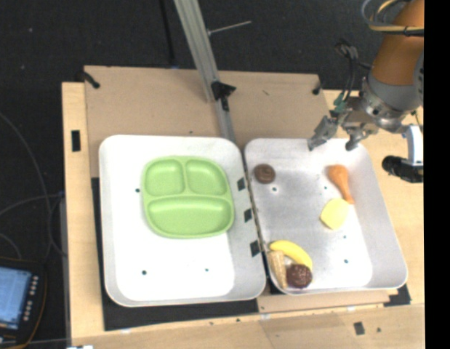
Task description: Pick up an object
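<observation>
Gripper hovering over the right bin's far rim, 2 fingers spread wide, pinching nothing, touching nothing. Carrot just at 5 o'clock from it, clear of both fingers. Lemon-yellow piece at 6 o'clock below. Brown ball off at 8 o'clock.

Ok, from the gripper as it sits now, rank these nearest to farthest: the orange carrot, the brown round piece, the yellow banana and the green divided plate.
1. Orange carrot, right bin, just below the gripper.
2. Brown round piece, right bin's far-left corner.
3. Yellow banana, right bin's near-left corner.
4. Green divided plate, left bin.
</observation>
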